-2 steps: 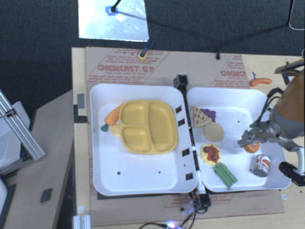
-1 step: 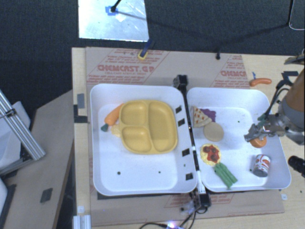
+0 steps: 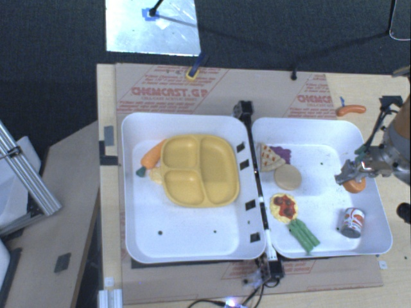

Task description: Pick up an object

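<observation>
My gripper (image 3: 351, 172) hangs over the right edge of the right bin (image 3: 321, 136). Directly under it, partly hidden, lies a small orange object (image 3: 355, 186); I cannot tell whether it is touched or gripped. Elsewhere in this bin are a pizza slice (image 3: 269, 158) with a purple piece (image 3: 284, 153) beside it, a tan round disc (image 3: 288, 177), a red and yellow food piece (image 3: 283, 206), a green vegetable (image 3: 304, 235) and a small can (image 3: 351, 222) at the front right. The left bin (image 3: 131, 191) holds a yellow divided plate (image 3: 196, 171) and a carrot (image 3: 152, 154).
An orange sausage-shaped toy (image 3: 350, 110) lies on the bench behind the right bin. A black divider (image 3: 255, 185) runs between the two bins. A shiny metal sheet (image 3: 153, 18) sits on the floor beyond the bench.
</observation>
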Controlling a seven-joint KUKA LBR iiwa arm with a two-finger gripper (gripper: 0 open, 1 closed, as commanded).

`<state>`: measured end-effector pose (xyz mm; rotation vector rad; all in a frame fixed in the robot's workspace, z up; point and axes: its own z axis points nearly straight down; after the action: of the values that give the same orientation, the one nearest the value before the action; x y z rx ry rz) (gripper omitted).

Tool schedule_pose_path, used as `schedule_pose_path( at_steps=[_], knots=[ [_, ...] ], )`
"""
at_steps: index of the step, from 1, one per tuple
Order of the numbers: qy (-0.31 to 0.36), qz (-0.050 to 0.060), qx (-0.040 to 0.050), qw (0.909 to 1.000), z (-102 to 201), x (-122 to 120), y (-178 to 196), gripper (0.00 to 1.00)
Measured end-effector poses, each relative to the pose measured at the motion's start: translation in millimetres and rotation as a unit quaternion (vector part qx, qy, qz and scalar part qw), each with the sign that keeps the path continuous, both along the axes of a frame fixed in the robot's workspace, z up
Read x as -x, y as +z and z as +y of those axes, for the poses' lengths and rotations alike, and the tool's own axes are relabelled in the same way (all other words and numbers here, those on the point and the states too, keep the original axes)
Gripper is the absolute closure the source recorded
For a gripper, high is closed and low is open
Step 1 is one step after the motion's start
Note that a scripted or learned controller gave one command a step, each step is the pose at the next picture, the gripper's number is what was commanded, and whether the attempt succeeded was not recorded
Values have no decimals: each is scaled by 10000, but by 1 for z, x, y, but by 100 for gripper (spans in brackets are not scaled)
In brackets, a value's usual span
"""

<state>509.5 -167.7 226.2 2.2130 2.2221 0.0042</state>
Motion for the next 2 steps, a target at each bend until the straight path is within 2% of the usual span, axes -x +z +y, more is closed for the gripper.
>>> schedule_pose_path(
  at_steps=[1, 2],
  knots=[
    [26, 7, -11, 10000, 45, -43, -2, 100],
    [21, 9, -11, 10000, 77, -86, -12, 100]
  ],
)
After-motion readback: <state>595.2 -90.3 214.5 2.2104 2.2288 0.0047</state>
